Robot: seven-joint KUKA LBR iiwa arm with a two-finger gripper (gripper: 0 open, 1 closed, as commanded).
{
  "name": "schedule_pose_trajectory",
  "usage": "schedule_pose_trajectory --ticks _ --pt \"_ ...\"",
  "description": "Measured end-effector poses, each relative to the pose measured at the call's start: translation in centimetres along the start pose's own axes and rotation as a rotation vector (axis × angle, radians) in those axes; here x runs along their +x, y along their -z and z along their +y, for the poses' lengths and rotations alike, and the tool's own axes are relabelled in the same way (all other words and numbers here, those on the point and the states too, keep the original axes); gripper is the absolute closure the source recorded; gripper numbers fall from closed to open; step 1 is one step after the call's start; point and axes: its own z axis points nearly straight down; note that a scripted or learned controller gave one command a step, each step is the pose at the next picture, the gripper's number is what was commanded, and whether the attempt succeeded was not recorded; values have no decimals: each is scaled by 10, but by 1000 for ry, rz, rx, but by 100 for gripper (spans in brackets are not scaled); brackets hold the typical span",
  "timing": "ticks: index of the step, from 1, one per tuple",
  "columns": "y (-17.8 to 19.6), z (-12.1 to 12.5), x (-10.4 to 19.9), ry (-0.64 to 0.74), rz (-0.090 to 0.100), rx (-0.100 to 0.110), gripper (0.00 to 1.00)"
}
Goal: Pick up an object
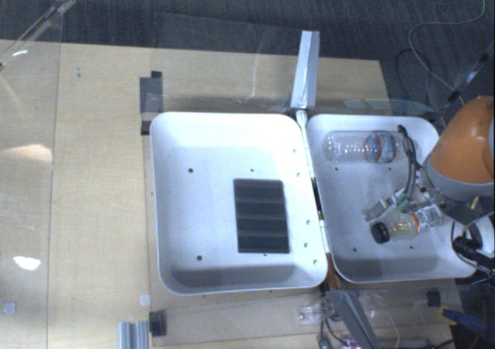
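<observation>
Gripper (396, 204) low in right bin (340, 258), touching small bottle (402, 225) with black cap. Jaw state impossible to tell. Clear bottle (360, 147) near far wall; dark ribbed pad (261, 216) in left bin (178, 185).

1. Clear plastic water bottle (360, 146) with a bluish label near one end, lying on its side along the far wall of the right bin (348, 247).
2. Small clear bottle (401, 224) with a black cap, lying on its side toward the near right of the same bin, cap pointing left, body partly hidden under the arm.
3. Dark flat ribbed rectangular pad (261, 216), lying flat near the middle of the left bin (186, 185), long side running near-to-far.
</observation>
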Motion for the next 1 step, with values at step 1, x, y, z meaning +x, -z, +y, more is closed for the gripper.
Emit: schedule_pose_trajectory --ticks 1 --pt "1 -27 14 6 -2 -3 0"
